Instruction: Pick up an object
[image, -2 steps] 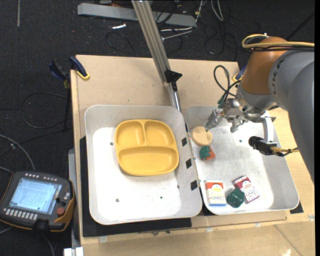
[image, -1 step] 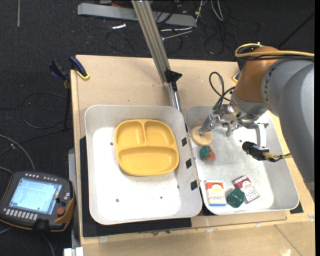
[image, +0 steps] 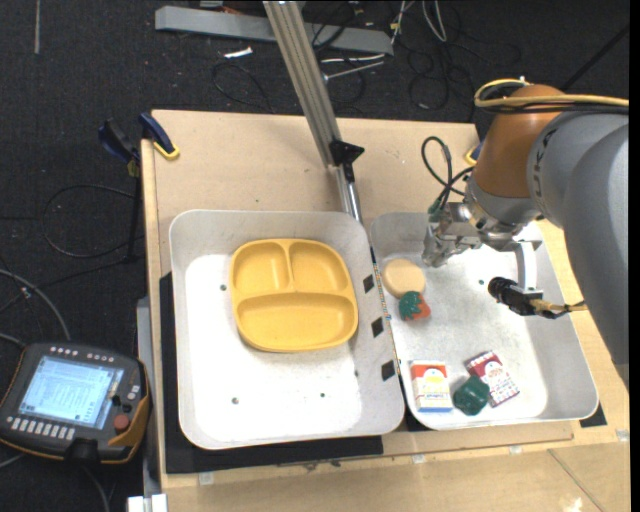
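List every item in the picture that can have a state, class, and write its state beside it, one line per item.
Hand: lowered in the right bin, nothing seen in its grip.
Yellow divided plate: upright in the left bin, compartments bare.
Tan round piece: lying flat, touching the green-and-orange toy.
Two small cartons: lying flat.
Handheld controller: screen lit.

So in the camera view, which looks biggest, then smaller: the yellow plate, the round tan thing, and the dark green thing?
1. Yellow plate, clearly the largest.
2. Round tan thing.
3. Dark green thing.
The last two look nearly alike, and the green one lies nearer the camera, so their order is unsure.
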